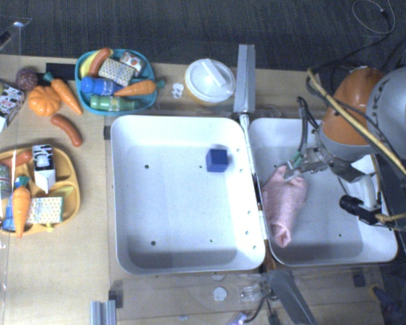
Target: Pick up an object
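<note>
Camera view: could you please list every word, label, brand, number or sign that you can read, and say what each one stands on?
No text can be read.
Small cartons in the blue bowl: printed, too blurred to read.
Black-and-white carton on the yellow tray: pattern, no legible letters.
Spotted carton at the left edge: too small to read.
Blue cube, pink cloth, both white bins: no markings.
</note>
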`<act>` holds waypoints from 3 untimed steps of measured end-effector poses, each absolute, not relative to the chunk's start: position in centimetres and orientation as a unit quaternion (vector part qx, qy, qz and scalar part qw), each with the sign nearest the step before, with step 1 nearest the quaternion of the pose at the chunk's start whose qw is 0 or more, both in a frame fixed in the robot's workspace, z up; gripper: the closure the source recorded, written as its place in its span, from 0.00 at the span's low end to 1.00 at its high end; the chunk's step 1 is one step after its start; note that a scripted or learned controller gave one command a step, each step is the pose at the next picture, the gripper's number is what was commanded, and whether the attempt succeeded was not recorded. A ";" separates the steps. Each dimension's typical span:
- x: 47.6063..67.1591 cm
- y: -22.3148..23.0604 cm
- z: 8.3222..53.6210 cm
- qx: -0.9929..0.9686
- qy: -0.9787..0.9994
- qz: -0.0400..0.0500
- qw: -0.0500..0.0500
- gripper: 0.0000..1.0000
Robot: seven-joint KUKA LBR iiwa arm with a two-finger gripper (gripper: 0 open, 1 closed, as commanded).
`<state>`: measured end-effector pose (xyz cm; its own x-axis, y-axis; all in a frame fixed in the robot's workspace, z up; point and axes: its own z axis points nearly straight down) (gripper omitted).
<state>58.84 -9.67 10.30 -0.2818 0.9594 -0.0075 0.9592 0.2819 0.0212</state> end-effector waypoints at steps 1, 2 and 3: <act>58.8 -9.7 10.3 0.599 0.801 0.006 0.009 0.00; 61.3 -12.0 9.3 0.505 0.863 0.001 0.003 0.00; 57.7 -10.8 9.0 0.481 0.876 0.003 0.006 0.00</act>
